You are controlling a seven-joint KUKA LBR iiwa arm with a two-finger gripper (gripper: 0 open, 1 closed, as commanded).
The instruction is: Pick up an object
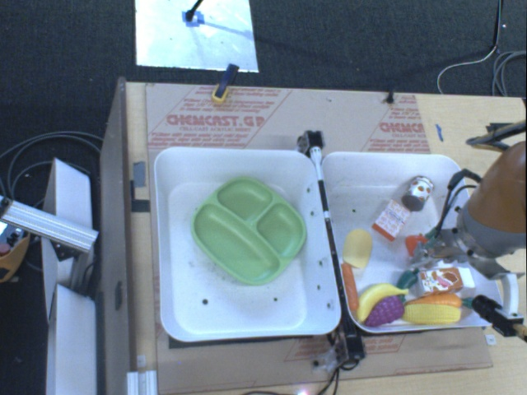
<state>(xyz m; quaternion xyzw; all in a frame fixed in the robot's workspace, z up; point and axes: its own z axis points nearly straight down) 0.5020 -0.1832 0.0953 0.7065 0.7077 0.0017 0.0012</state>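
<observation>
The arm enters at the right edge of the frame, its bulk covering the right bin's (387,167) right side. The pincer (428,257) sits low among the toys there, too blurred to judge. A small carton (442,281) lies just below it, beside corn (432,309), grapes (381,310) and a banana (376,293). The left bin (177,245) holds a green divided plate (249,230).

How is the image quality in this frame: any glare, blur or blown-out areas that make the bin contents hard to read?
Camera view: soft overall, fine detail smeared, so labels on the small carton and can are unreadable; white bins nearly blown out, though the green divided plate stands out clearly; bright washed-out sheet above the bench; the gripper blurs into clutter, finger state unclear.
</observation>
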